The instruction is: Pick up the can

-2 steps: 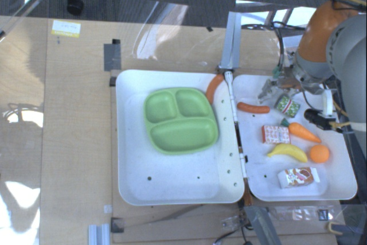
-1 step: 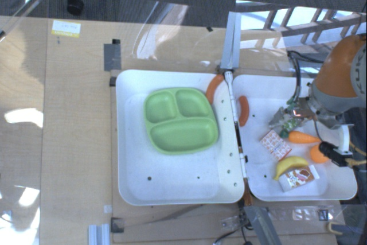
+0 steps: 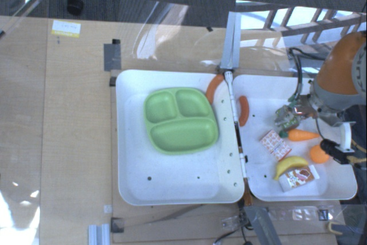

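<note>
The can (image 3: 285, 117), a small greenish-grey tin lying tilted, is in the right bin (image 3: 269, 89) near its middle. My gripper (image 3: 297, 108) reaches in from the right and is right against the can's upper right side. The grey wrist and the orange band (image 3: 346, 63) above it hide how the gripper meets the can.
Around the can lie a carrot (image 3: 303, 135), an orange (image 3: 319, 154), a banana (image 3: 291, 164), a red-and-white packet (image 3: 275, 144), a small carton (image 3: 299, 177) and a sausage (image 3: 243, 110). A second sausage (image 3: 213, 89) rests on the divider. The left bin (image 3: 172, 181) holds a green divided plate (image 3: 180, 121).
</note>
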`<state>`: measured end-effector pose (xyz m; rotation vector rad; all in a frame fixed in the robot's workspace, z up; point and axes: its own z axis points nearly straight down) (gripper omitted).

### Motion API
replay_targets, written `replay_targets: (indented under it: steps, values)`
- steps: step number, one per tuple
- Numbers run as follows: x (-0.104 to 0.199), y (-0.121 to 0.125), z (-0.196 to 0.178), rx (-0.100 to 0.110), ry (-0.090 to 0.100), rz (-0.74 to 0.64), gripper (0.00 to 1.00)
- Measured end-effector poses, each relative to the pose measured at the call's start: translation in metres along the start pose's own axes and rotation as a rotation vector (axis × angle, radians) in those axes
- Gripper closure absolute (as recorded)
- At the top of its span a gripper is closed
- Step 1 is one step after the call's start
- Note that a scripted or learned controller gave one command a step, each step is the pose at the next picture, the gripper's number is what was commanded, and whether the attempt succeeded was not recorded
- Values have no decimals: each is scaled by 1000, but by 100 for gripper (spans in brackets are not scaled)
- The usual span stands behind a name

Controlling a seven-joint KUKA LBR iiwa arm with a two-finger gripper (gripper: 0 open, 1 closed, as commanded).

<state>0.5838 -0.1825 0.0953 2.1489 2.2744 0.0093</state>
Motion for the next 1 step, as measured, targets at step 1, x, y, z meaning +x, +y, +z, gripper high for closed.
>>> replay_targets:
  steps: [1]
  values:
    - [46, 72, -121, 4, 3, 3, 100]
